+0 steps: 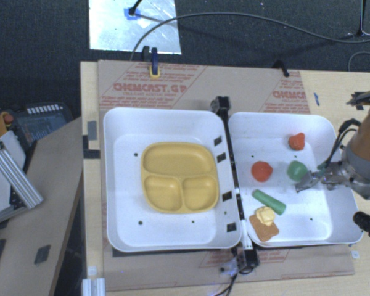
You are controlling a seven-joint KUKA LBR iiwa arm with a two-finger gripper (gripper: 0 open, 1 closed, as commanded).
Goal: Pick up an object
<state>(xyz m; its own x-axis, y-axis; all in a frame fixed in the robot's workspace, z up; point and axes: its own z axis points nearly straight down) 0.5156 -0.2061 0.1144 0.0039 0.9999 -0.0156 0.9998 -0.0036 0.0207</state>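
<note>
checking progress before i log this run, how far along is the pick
Done: the gripper has reached into the right bin, next to the green round object. In hand: nothing visibly between its fingers. Left: grasp and lift; the red ball, orange piece and green cylinder lie on the floor.

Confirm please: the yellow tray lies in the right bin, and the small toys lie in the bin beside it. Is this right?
Not quite. The camera view shows the yellow tray in the left bin, not the right one. The small toys, such as the red ball and green cylinder, lie in the bin beside it.
</note>
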